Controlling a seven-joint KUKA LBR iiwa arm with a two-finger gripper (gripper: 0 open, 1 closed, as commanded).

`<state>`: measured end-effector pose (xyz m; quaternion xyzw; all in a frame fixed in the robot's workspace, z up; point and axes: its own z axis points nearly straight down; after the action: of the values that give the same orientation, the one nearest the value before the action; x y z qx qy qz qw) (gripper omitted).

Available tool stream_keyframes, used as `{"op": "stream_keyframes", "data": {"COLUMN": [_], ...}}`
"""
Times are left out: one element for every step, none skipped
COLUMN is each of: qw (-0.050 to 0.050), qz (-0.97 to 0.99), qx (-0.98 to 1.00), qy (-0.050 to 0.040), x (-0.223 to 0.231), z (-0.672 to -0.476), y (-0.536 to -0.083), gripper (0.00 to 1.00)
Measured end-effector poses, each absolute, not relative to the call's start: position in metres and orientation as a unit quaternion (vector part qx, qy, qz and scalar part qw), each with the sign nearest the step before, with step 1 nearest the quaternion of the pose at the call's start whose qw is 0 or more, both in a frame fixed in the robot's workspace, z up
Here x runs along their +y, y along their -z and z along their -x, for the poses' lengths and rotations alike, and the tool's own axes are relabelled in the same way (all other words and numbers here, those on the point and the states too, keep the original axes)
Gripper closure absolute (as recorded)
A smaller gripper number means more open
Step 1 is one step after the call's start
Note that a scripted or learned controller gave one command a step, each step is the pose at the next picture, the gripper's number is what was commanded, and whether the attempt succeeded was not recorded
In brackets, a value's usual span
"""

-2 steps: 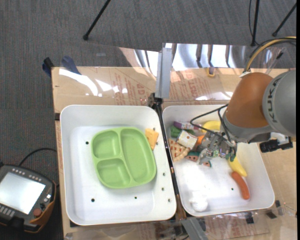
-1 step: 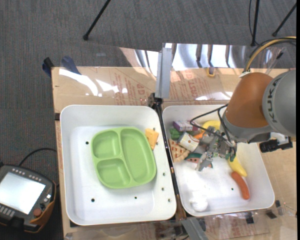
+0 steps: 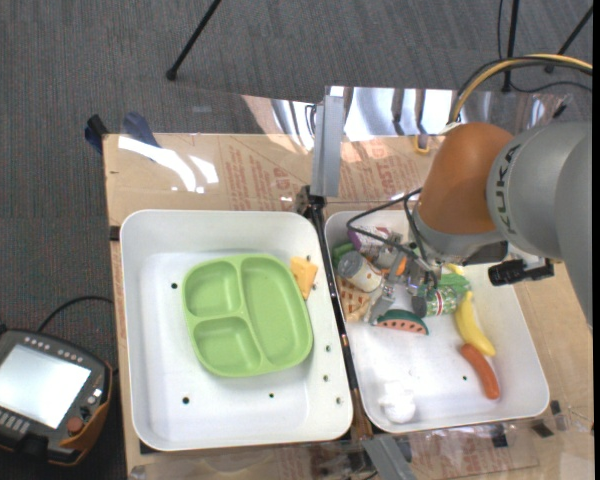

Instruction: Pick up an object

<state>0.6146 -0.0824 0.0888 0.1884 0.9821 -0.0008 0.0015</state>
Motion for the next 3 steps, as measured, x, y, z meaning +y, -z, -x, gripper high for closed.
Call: {"op": "stream_keyframes", "data": {"qw": [-0.001,-0.001,0.000], "qz": [-0.237,-0.289,-0.356], "qx": [0.972,0.957,0.934], "qy": [-0.0002,-0.0001,-0.0001], "x": [-0.100,-0.081,-0.129], "z": [-0.543,-0.557,-0.616], "y": [-0.087,-0.087,-0.088], "gripper": [0.00,0.00,0.00]}}
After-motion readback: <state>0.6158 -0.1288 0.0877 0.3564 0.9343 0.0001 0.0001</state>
